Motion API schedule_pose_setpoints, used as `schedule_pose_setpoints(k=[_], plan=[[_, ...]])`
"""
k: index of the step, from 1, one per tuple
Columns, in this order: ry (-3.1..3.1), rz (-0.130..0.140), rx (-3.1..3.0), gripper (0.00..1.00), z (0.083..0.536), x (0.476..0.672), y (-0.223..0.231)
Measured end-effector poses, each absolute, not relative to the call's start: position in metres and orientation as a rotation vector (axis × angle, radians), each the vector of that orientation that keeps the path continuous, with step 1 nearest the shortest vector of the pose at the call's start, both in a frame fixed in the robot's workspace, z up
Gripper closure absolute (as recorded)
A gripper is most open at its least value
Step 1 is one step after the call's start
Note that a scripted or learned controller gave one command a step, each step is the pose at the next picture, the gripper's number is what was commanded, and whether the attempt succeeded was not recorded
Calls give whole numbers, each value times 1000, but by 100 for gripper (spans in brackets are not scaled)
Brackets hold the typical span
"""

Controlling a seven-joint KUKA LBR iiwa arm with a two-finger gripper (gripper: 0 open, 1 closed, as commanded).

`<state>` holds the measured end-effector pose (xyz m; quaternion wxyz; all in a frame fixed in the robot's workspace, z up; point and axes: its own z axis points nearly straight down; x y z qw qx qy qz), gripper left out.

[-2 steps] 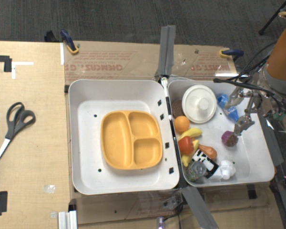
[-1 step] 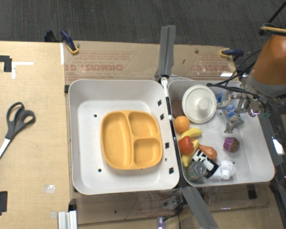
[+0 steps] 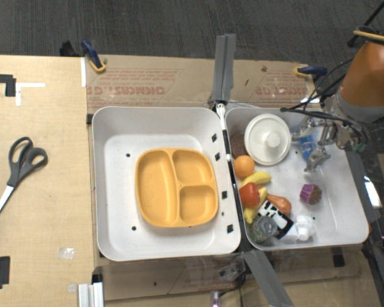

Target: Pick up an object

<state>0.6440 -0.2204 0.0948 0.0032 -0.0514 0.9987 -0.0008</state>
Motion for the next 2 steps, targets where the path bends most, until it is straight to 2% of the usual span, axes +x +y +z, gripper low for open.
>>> schedule_pose_setpoints(k=[2], plan=[[3112, -5, -343, 0, 96, 662, -219]])
